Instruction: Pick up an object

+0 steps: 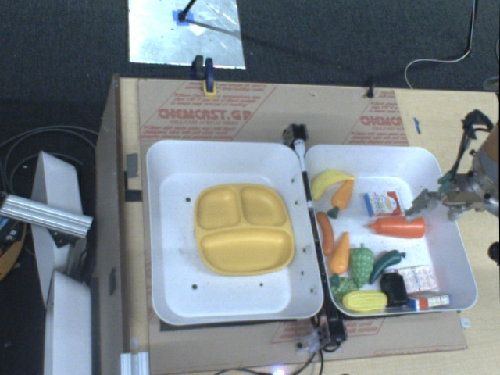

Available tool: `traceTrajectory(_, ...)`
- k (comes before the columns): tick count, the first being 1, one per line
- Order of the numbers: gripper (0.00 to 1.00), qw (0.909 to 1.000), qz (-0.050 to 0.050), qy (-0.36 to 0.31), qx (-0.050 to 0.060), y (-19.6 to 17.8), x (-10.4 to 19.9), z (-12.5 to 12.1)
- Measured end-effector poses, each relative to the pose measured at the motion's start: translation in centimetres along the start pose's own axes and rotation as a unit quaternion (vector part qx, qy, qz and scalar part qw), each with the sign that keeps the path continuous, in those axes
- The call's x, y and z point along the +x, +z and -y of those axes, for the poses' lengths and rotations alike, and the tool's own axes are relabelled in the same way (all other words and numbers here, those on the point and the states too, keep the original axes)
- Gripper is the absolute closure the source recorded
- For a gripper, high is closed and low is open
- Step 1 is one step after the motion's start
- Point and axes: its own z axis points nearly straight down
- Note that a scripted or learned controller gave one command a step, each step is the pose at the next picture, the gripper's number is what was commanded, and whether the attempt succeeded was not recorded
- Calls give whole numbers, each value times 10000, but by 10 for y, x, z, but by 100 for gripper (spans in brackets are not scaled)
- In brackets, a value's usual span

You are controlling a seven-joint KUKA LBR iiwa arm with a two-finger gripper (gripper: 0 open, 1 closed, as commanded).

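The pincer (418, 202) hangs over the right bin (453, 244), just above the right end of the orange-red toy bottle (399, 226); whether it is open or closed I cannot tell. Left of that bottle lie a small blue-and-white carton (381, 203), a banana (329, 182) and carrots (339, 254). The yellow divided plate (243, 228) sits far left of it, in the left bin (176, 209).

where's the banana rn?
In the right bin, at its upper-left corner: the banana lies beside the divider, just above a small carrot.
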Motion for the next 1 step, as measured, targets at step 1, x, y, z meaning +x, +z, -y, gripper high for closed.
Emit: traceTrajectory(1,0,10000,0,5,-5,139,28,2)
